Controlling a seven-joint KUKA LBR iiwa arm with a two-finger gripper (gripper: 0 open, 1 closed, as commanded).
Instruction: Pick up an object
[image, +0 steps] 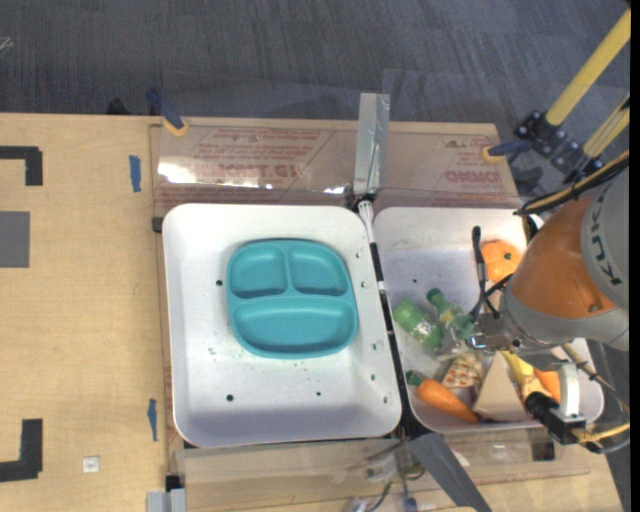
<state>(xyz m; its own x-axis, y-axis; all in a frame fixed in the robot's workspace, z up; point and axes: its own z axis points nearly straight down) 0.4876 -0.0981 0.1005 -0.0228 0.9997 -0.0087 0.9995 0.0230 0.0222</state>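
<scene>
The right bin (420, 250) holds a pile of small toy foods. A green piece (410, 319) lies at the pile's left, an orange carrot (446, 398) near the front wall, and a waffle-patterned piece (462, 374) just above it. An orange item (497, 260) sits near the back right. My gripper (478, 338) reaches down into the pile from the right, beside the green and clear pieces. The arm's grey and orange wrist (560, 275) covers the bin's right side and hides the fingers.
The left bin (200, 390) holds a teal divided plate (292, 297) in its middle. A grey taped strip (372, 140) runs behind the bins' shared wall. Yellow bars (595, 65) stand at the back right. Tan bench surface (70, 300) lies left.
</scene>
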